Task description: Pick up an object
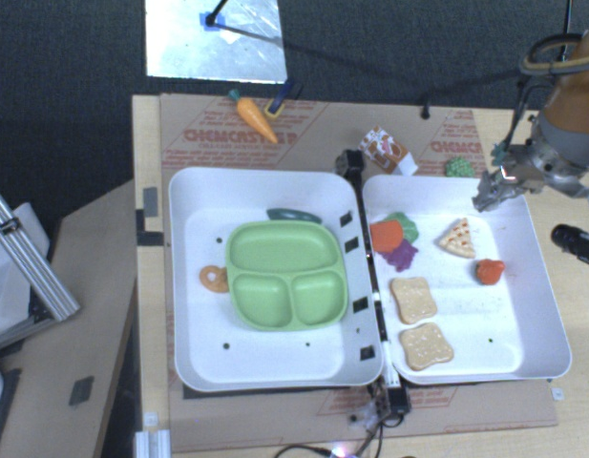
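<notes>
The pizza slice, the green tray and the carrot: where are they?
pizza slice [457, 238], camera view, middle of the wedge in the right bin.
green tray [286, 275], camera view, its centre, where the dividers meet.
carrot [255, 119], camera view, mid orange body, behind the bins.
</notes>
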Robot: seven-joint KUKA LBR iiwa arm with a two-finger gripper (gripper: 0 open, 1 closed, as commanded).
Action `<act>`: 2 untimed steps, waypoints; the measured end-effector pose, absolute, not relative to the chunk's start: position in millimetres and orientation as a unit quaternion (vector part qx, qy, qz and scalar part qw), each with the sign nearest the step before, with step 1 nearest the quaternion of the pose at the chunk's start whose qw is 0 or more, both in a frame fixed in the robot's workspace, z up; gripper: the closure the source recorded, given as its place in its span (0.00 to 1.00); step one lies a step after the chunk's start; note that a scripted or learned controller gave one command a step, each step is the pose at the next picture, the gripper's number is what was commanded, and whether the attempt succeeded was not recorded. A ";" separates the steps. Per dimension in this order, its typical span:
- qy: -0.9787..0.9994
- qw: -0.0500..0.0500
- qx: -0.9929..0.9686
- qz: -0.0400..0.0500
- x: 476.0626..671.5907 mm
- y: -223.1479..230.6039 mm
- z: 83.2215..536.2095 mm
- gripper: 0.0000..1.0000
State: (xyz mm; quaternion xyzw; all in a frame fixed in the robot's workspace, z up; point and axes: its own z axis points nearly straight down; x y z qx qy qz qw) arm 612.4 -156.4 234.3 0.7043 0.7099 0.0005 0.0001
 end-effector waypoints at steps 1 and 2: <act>0.710 -0.001 0.704 0.000 602.5 -108.2 222.9 1.00; 0.710 -0.001 0.704 0.000 592.2 -52.4 222.2 1.00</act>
